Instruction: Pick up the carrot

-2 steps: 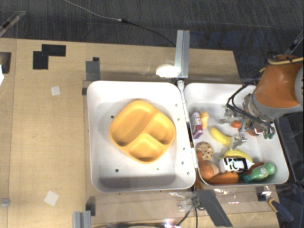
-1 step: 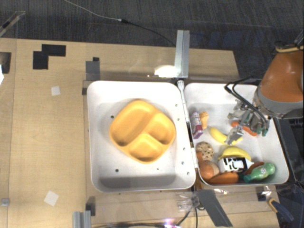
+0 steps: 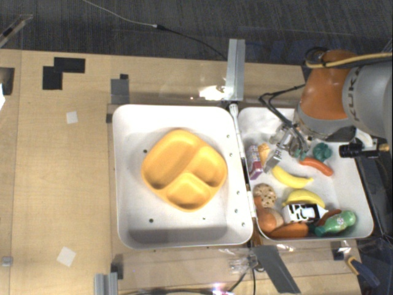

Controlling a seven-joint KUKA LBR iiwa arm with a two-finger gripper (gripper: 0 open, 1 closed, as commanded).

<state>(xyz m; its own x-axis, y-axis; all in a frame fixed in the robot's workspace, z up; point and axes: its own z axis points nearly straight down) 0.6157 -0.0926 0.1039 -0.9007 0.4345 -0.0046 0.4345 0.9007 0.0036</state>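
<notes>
Approach step judged in hand: gripper (image 3: 277, 154) poised just left of carrot (image 3: 315, 165), nothing seen held; jaw state cannot be told. Rightward shift, descent required next.

one fixed camera looks down aslant over both white bins (image 3: 123, 165) from above.

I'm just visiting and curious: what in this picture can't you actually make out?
- End effector, camera view: small and blurred; open or shut cannot be told.
- Carrot: its green end sits right under the arm's wrist, partly covered.
- Black-and-white label: print too small to read.
- Items at the right bin's front edge: piled together, overlapping, so shapes are unclear.
- Arm: cut off by the right edge.
</notes>
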